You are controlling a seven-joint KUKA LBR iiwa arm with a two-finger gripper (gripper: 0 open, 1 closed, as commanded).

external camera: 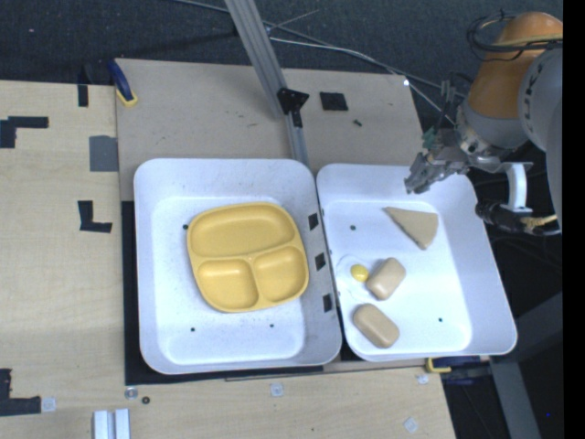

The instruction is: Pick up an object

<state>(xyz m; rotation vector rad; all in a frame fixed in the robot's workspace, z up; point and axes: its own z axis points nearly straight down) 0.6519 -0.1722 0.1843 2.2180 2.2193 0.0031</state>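
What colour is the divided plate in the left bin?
Yellow. The plate shows plainly in the camera view, lying flat in the left bin.

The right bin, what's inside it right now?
The right bin holds a tan wedge, two tan oval pieces and a small yellow piece. The gripper covers the bin's far edge.
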